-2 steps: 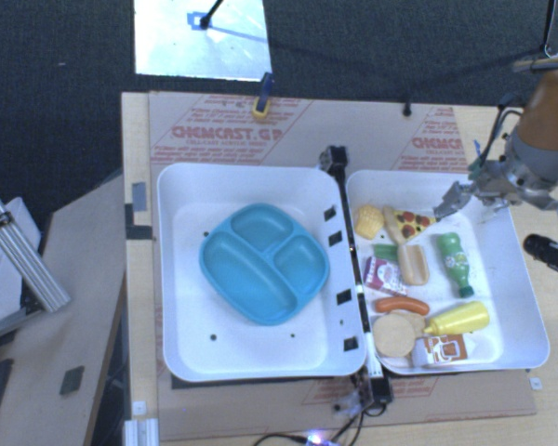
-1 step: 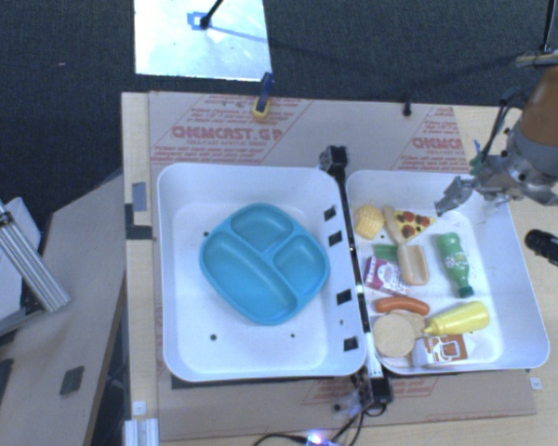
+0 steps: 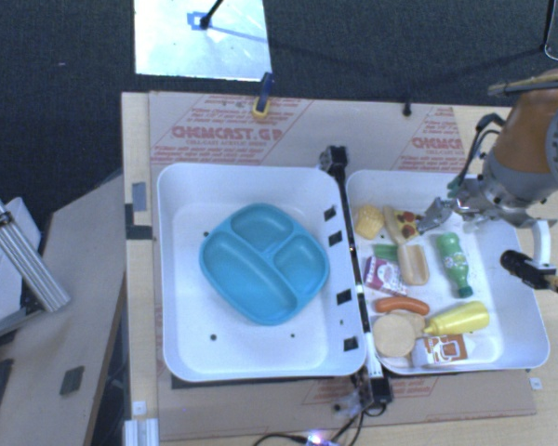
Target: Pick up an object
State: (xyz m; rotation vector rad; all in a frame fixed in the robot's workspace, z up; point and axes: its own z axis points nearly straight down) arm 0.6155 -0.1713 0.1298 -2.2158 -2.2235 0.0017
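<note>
A divided tray [image 3: 264,262] lies in the left bin [image 3: 181,203]; toy foods crowd the right bin [image 3: 530,337] on the worktop [image 3: 84,240].

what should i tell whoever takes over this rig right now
Gripper: low over the upper part of the right bin, next to the hot dog. Nothing is visibly held.
Right bin holds the toy food: green bottle, yellow mustard bottle, bun, sausage, round flat bread, yellow piece, and two small packets.
Left bin holds the blue divided plate.
Done: no pick achieved.
Left: grasp one object and lift it; the hot dog is nearest to the gripper.
</note>
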